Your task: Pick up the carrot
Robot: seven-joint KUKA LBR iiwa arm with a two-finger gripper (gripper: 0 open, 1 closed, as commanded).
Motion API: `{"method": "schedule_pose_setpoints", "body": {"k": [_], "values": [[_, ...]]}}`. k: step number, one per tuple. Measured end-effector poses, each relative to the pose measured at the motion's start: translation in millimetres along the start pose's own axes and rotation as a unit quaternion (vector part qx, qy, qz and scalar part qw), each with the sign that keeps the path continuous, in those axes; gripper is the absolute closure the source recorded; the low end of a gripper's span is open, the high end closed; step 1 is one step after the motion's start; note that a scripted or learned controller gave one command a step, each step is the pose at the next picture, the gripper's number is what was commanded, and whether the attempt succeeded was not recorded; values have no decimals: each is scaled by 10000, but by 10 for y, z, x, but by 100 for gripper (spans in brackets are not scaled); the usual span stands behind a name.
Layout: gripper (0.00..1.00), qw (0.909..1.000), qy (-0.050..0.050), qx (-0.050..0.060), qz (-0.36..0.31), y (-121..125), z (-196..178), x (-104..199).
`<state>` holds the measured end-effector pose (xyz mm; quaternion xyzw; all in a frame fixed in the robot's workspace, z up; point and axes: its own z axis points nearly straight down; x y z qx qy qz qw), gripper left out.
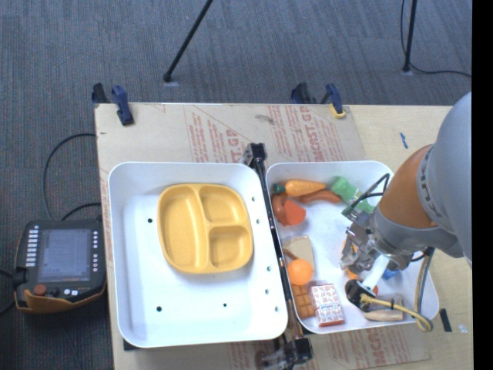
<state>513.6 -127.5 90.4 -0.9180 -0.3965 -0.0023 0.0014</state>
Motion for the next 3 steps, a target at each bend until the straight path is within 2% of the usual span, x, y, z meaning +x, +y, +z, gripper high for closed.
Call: {"method": "schedule_pose_setpoints", "body": {"k": [1, 2, 3], "values": [[100, 10000, 1, 13, -14, -4, -98, 4], [100, 9990, -30, 22, 439, -493, -508, -35], [0, 9990, -32, 23, 437, -494, -507, -36]]}}
